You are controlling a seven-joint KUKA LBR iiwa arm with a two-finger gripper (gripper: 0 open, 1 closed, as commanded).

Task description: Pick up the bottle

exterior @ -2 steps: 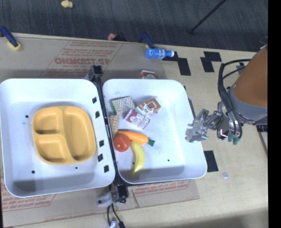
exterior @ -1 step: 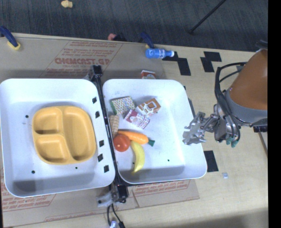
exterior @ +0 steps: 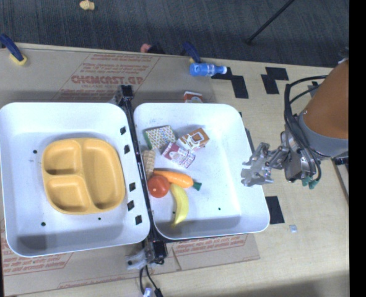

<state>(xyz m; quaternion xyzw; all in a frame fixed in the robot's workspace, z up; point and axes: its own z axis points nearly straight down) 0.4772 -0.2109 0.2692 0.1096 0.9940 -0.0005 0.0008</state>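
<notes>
The bottle [exterior: 202, 69] is small and blue with a pale cap end. It lies on its side on the bench, just beyond the far edge of the right bin [exterior: 232, 113]. My gripper [exterior: 252, 167] hovers over the right rim of that bin, well to the right of and nearer than the bottle. Its fingers point left into the bin, stand open, and have nothing between them. The grey arm with its orange band [exterior: 331, 104] comes in from the right.
The right bin holds small cartons [exterior: 184, 146], a tomato [exterior: 158, 187], a carrot [exterior: 175, 178] and a banana [exterior: 181, 206], all on its left side. A yellow divided plate [exterior: 83, 174] lies in the left bin [exterior: 15, 129]. Blue clamps [exterior: 192, 52] grip the bench's far edge.
</notes>
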